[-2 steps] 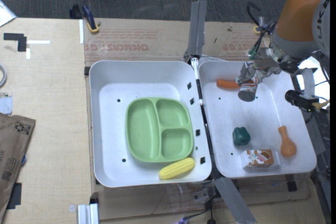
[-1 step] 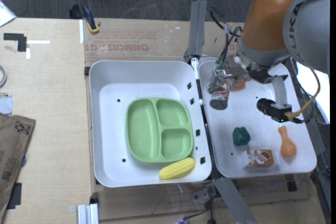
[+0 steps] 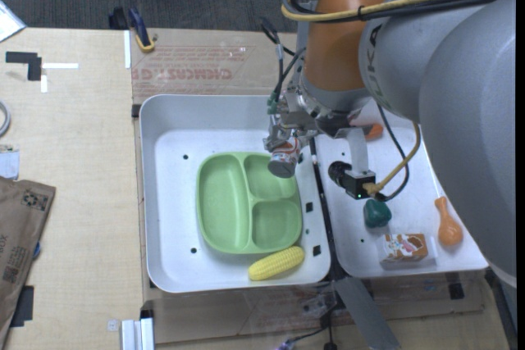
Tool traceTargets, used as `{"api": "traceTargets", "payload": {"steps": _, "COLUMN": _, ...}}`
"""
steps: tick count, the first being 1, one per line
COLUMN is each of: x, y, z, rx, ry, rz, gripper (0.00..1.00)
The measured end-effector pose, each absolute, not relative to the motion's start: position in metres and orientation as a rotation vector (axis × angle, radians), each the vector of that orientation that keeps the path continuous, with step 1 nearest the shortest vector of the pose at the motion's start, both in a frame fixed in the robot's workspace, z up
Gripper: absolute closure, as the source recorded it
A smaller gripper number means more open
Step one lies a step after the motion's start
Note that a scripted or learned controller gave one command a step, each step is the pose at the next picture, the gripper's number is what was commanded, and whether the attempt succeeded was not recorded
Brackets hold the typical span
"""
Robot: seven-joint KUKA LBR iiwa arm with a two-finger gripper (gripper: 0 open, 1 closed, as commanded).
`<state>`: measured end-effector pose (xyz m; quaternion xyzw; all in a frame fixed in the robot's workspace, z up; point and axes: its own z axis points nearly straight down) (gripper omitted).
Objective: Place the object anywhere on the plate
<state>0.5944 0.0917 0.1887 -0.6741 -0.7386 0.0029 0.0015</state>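
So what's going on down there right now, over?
Tool above green plate's upper-right compartment, small can at its tip. Grip unclear. Corn cob lies beside the plate's near edge.

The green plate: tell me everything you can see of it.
The green plate is a pale green divided tray with rounded corners, looking like smooth plastic. It has three compartments: one long section on the left and two smaller ones on the right. It lies flat on the floor of the left white bin, toward the bin's right side. All three compartments look bare. A yellow corn cob lies against its lower right corner. The gripper hangs over its upper right compartment with a small can-like object.
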Motion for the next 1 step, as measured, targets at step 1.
{"api": "traceTargets", "payload": {"steps": 1, "x": 0.5946, "y": 0.0914, "z": 0.1889, "rx": -2.116, "ry": -2.319, "rz": 0.009, "gripper": 0.00}}
